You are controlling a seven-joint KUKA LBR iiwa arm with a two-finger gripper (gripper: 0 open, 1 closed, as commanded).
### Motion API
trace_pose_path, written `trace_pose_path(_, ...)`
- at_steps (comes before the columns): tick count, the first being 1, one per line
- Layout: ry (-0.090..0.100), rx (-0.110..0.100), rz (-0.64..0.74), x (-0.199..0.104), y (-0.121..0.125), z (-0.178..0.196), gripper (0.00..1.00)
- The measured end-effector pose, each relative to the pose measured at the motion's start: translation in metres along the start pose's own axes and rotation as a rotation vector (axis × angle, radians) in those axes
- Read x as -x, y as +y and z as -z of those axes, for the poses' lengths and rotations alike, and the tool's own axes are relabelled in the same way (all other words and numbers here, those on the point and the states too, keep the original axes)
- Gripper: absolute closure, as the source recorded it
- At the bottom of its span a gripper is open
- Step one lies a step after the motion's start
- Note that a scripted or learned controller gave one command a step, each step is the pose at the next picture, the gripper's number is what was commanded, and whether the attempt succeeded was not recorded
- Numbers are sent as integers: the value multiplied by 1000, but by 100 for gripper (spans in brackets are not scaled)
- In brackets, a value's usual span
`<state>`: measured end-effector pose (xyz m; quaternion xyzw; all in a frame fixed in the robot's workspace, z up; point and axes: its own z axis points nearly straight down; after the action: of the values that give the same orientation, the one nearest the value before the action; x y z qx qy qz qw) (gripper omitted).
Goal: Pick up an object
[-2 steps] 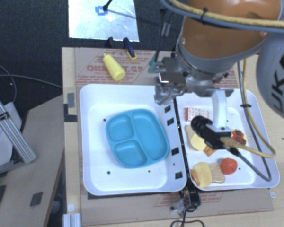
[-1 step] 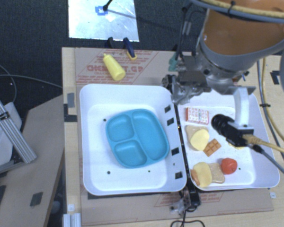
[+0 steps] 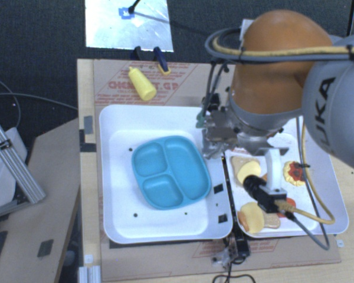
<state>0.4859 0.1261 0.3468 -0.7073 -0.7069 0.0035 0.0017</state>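
While the grey arm (image 3: 318, 93) with its orange band reaches in from the right, its pincer (image 3: 215, 140) hangs over the seam between the two white bins, hidden beneath the wrist so that its opening cannot be told. A blue divided plate (image 3: 171, 171) lies in the left bin (image 3: 115, 217). Yellow and white toy food pieces (image 3: 248, 171) crowd the right bin (image 3: 333, 208). A yellow bottle (image 3: 141, 83) rests on the table beyond the bins

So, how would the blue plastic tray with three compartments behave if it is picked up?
The blue three-compartment plastic tray looks moulded and rigid, so probably stiff. It seems thin and shallow, likely light. Its smooth surface may slip.
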Motion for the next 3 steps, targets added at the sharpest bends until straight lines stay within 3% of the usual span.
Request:
trace_pose_path(1, 0, -5, 1, -10, 0, -171, 100)
trace_pose_path(2, 1, 9, -2, 4, 82, -220, 100)
trace_pose_path(3, 7, 29, 7, -15, 125, -43, 100)
